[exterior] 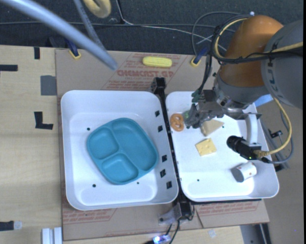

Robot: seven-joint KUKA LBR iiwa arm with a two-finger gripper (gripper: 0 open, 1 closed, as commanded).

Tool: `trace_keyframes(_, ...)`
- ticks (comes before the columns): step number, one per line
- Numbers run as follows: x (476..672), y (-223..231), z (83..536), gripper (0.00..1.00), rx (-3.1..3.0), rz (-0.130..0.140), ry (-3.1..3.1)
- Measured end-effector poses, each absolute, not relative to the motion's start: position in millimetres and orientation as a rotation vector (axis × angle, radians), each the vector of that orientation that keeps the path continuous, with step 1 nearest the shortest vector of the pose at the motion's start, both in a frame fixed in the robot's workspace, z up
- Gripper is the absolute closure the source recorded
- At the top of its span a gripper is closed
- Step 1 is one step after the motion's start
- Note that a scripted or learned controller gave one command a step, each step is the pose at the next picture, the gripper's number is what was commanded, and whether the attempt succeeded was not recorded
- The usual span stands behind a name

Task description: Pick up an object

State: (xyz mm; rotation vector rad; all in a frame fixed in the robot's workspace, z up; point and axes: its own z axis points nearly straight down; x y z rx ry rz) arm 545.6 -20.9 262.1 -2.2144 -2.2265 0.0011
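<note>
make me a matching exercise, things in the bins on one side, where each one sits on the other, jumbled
Things:
1. blue divided plate
2. pretzel
3. yellow cheese piece
4. grey and white cylinder

Places:
A. near the right bin's front right corner
B. middle of the left bin
C. right bin, by the divider between the bins
D. about the middle of the right bin

Pairs: 1-B, 2-C, 3-D, 4-A
</note>
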Motion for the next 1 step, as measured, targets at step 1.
trace_keyframes(1, 547.0, 29.2, 251.2, 1.00, -2.213, 0.002, -2.226)
